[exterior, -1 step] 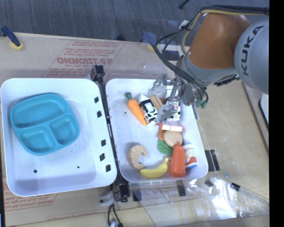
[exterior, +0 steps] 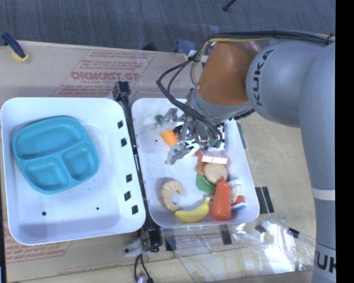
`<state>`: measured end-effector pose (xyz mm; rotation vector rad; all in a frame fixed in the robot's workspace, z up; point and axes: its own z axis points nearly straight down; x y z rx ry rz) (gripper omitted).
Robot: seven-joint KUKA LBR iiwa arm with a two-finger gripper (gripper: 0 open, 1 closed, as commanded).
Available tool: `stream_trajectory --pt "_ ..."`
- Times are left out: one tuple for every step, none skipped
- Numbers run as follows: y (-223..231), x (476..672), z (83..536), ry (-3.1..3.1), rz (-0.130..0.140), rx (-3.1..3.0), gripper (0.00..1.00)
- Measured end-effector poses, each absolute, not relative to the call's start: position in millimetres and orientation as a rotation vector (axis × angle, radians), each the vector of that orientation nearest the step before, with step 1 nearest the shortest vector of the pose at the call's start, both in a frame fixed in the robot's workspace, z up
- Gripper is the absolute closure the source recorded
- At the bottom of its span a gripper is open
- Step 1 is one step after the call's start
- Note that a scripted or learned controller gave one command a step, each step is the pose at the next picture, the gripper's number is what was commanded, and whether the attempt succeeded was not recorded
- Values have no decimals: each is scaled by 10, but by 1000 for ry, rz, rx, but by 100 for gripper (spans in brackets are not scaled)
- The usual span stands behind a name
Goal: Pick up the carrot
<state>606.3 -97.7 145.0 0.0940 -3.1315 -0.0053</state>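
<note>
Gripper (exterior: 180,139) is hanging right of centre beside the carrot (exterior: 169,137), lining up a grasp; its state I cannot tell.

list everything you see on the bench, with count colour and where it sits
shallow white plastic bins: 2, white, side by side on the bench
blue divided plastic plate: 1, light blue, in the left bin, upper part
small orange toy carrot: 1, orange, in the right bin, upper left, beside the gripper
tan toy croissant: 1, tan, right bin, lower left
yellow toy banana: 1, yellow, right bin, bottom edge
red toy bottle: 1, red-orange, right bin, lower right
green toy piece: 1, green, right bin, above the banana
round beige toy: 1, beige, right bin, above the bottle
arm: 1, grey with orange band, reaching in from the right
gripper: 1, metal, over the right bin's upper part
</note>
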Motion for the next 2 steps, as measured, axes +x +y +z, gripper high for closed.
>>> stream_trajectory --pt "-1284 6128 910 -3137 -3 -91 0" --pt "-1263 6158 1038 -3143 -1 -75 100"
